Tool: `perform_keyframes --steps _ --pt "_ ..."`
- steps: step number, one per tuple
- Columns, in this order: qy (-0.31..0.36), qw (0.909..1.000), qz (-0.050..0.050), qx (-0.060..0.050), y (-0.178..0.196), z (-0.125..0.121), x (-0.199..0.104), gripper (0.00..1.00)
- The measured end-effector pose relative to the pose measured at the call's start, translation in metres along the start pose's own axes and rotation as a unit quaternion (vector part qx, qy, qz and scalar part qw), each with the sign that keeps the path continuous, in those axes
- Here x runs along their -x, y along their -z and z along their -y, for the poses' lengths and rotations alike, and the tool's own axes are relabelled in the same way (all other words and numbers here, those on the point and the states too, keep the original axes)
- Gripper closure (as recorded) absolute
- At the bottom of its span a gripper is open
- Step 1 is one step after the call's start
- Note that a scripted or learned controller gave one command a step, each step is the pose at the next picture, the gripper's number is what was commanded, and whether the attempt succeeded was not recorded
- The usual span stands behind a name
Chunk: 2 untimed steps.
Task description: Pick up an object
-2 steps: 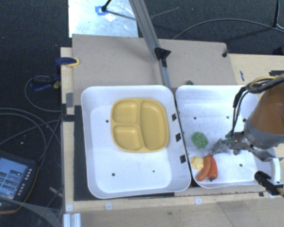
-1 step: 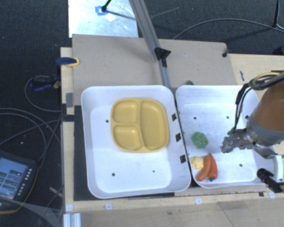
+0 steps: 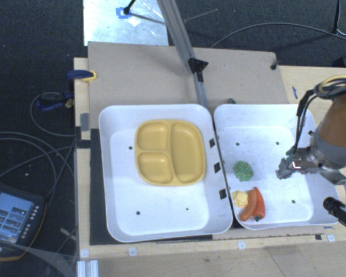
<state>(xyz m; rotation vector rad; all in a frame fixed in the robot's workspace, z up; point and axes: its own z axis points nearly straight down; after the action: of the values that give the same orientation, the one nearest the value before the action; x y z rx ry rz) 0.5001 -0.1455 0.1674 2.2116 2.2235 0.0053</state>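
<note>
— Where, the pickable things?
— In the right bin (image 3: pixel 265 126), near its front-left corner: green broccoli (image 3: pixel 243 169), yellow piece (image 3: pixel 240 198), orange carrot (image 3: pixel 254 205).
— And the gripper (image 3: pixel 288 169)?
— Over the right bin's right side, apart from all three. Jaws: cannot tell.
— Left bin (image 3: pixel 115 212)?
— Holding a yellow divided plate (image 3: pixel 170 152).

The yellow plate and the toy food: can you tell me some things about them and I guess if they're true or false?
1. The yellow plate lies in the left bin. True.
2. The green broccoli sits on the yellow plate. False: it lies in the right bin, apart from the plate.
3. The orange carrot lies beside a small yellow piece near the right bin's front edge. True.
4. The gripper is holding the carrot. False: it is up and to the right of the carrot, not touching it.
5. The plate has three compartments. True.
</note>
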Motion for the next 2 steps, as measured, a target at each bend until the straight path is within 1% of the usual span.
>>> perform_keyframes --steps 1,2 --pt "0.0 1.0 0.0 0.0 0.045 -0.008 0.002 1.0" --pt "0.0 1.0 0.0 0.0 0.076 -0.01 0.002 1.0"
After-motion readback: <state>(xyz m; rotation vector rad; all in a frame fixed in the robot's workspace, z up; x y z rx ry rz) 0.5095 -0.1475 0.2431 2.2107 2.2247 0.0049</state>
